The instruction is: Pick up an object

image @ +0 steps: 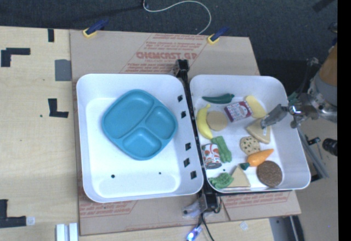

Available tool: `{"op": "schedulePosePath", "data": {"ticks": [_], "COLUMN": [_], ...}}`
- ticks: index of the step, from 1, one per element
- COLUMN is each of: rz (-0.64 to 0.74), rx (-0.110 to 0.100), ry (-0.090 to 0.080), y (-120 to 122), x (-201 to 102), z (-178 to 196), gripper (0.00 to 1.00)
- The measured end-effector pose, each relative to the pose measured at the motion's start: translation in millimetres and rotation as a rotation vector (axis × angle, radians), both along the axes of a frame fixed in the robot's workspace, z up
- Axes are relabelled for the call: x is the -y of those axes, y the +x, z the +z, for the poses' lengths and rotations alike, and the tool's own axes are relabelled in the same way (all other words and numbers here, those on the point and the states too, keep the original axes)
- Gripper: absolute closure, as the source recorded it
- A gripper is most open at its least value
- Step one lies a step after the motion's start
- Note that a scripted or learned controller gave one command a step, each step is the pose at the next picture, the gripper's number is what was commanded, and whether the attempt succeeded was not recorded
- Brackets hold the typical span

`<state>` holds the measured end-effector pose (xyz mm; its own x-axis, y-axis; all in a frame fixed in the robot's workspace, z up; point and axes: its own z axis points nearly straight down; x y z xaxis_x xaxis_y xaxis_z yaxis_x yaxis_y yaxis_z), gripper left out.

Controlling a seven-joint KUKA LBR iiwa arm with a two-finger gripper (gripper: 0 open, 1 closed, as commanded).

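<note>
**Reaching in, nothing held yet**

My fingers [272, 119] hang at the right bin's [274, 84] right edge, just over the pale wedge [259, 133]; whether they are spread or closed, I cannot tell. I judge this the approach. Next I must descend onto one toy, perhaps the wedge, clear of the cookie [249, 144] and the carrot [258, 157].
</note>
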<state>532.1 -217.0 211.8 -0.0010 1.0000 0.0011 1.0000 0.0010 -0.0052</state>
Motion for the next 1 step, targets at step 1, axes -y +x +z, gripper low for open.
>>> {"op": "schedulePosePath", "data": {"ticks": [1], "rz": [-0.001], "rx": [-0.004], "ry": [0.003], "y": [-51.2], "x": [-39.5], "z": [-11.3], "gripper": [0.00]}}
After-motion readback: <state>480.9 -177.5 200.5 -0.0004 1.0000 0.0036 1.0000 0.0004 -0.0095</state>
